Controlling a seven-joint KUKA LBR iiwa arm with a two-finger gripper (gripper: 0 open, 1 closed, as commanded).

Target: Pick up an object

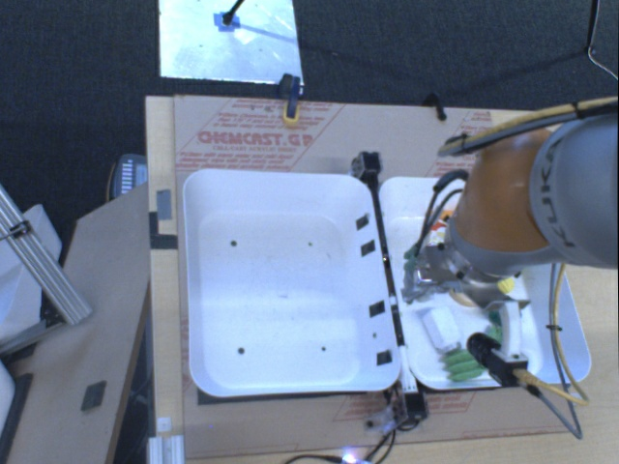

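My gripper [422, 284] hangs low over the left part of the right bin [578, 348], with the grey and orange arm above it hiding much of the bin's middle. Just below the gripper a small white block [441, 329] lies on the bin floor, apart from it. A green ribbed object [462, 365] rests near the bin's front wall. A bit of yellow [505, 285] peeks out from under the wrist, and a small orange piece [445, 224] shows beside the cables at the back.
The left bin [280, 278] adjoins the right one along a divider with black clips [379, 269]. Both bins stand on a cardboard-covered bench [261, 133]. A metal plate [227, 27] lies beyond the bench.
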